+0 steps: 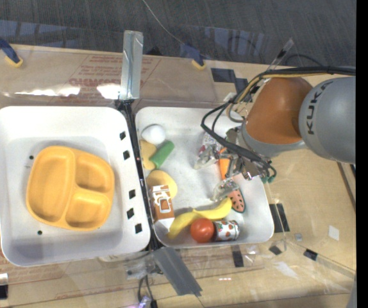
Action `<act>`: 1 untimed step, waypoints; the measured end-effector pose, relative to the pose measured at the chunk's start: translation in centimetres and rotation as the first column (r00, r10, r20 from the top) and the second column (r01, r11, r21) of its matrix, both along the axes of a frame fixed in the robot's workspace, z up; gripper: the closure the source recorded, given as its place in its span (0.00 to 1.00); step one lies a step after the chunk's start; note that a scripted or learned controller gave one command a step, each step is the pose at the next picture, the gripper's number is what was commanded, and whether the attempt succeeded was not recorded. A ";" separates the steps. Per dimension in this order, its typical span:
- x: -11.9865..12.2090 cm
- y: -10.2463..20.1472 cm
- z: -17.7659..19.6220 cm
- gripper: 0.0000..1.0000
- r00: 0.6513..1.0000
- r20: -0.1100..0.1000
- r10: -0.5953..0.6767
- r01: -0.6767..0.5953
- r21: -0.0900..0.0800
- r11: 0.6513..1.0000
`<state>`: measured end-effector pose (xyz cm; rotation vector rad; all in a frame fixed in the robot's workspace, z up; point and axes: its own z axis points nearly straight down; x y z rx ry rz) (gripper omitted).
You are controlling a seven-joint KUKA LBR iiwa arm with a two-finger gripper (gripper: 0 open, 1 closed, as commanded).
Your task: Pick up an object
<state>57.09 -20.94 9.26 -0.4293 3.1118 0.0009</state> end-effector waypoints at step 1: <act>0.2 0.2 1.1 1.00 1.000 0.004 0.005 -0.005 0.000 1.000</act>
